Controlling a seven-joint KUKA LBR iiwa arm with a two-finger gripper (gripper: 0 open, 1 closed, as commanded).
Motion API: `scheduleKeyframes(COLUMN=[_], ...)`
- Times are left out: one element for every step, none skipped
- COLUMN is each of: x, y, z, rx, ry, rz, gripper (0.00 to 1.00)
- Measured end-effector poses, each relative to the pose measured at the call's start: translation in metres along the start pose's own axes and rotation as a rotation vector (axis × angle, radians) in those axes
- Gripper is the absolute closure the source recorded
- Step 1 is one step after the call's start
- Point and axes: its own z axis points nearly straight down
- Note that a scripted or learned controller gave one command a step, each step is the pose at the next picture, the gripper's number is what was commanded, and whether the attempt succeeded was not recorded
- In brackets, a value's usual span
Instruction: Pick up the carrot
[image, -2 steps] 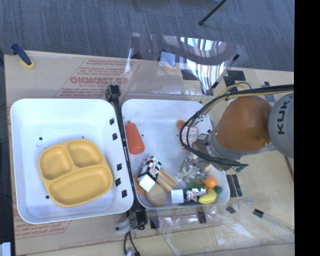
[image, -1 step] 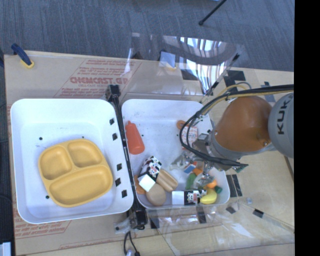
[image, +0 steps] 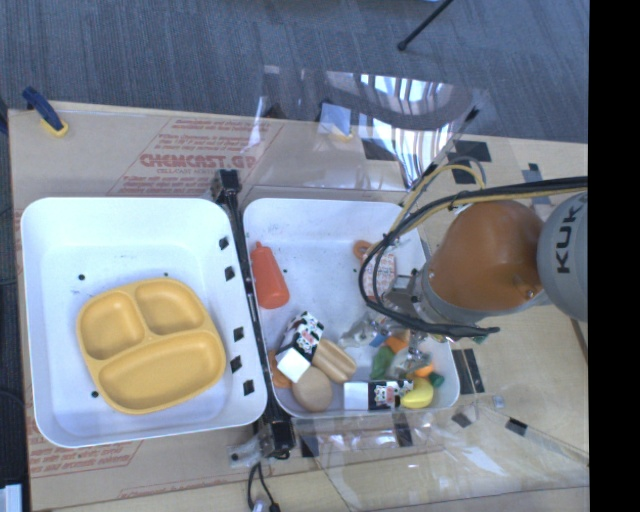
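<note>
**Two bins, one carrot well apart from the claw**

Two shallow white bins sit side by side on the bench. The left bin (image: 45, 300) holds a yellow divided tray (image: 150, 345). The right bin (image: 320, 215) holds a scatter of toy food, most of it along its near edge.

The carrot (image: 268, 278) lies in the right bin, just beside the bin's left wall and near the black divider between the two bins. It is an orange-red tapered piece with its narrow end pointing to the far side. Nothing touches it, and bare white floor surrounds it.

The arm comes in from the right, and its orange band (image: 485, 255) hangs over the right side of the same bin. The gripper (image: 392, 335) is below the band, low over the clutter near the bin's front right corner. It is well apart from the carrot, which lies to its left and a little farther back. Cables and the wrist hide the claw, so I cannot tell whether it is open or closed.

A green piece (image: 383, 360) and a yellow piece (image: 418, 396) lie just beside the gripper. A black-and-white carton (image: 308, 335) and a tan roll (image: 335, 360) lie between the gripper and the carrot, nearer the front.
</note>
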Motion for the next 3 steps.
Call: scheduleKeyframes(x=[-0.002, -0.002, -0.005], y=[0.000, 0.000, -0.001], z=[-0.010, -0.010, -0.020], rx=[-0.002, -0.003, 0.000], ry=[0.002, 0.002, -0.001], rz=[-0.006, -0.005, -0.012], gripper=[1.00, 0.00, 1.00])
